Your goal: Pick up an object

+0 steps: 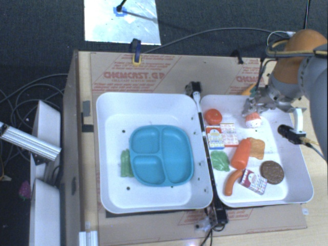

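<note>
My gripper (255,108) hangs over the far part of the right bin (302,176), reaching in from the right. Just below its tip lies a small white and red object (253,120), close to or touching it; I cannot tell which. The same bin holds a red tomato (213,116), a small printed carton (222,136), an orange carrot (241,154), a slice of toast (257,147), a green leafy piece (220,161), a sausage (232,182), a red packet (253,181) and a brown round patty (271,171).
The left bin (110,132) bears a blue divided plate (161,154) with a green piece (125,163) beside its left edge. A black clip (195,89) sits at the far end of the wall between the bins.
</note>
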Controlling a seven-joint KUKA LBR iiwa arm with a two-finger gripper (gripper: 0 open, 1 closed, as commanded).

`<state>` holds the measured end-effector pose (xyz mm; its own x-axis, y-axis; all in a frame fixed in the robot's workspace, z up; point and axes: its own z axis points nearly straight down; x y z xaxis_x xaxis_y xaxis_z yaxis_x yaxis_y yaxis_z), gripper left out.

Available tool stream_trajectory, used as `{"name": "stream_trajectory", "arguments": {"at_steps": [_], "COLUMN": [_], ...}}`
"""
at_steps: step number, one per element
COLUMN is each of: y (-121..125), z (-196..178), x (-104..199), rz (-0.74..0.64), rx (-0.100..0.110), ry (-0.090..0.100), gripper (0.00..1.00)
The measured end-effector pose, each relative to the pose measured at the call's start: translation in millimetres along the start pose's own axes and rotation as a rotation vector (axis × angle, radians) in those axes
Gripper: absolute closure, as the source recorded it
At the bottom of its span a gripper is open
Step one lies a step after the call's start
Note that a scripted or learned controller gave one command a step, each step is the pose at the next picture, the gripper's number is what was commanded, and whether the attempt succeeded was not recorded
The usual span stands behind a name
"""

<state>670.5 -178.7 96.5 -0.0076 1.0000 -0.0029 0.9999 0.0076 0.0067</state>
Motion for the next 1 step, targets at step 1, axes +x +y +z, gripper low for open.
{"name": "stream_trajectory", "arguments": {"at_steps": [1], "y": [0.2], "z": [-41.5], "x": [64.0], "rz": [0.002], "rx": [0.002], "ry": [0.002], "gripper": [1.0]}}
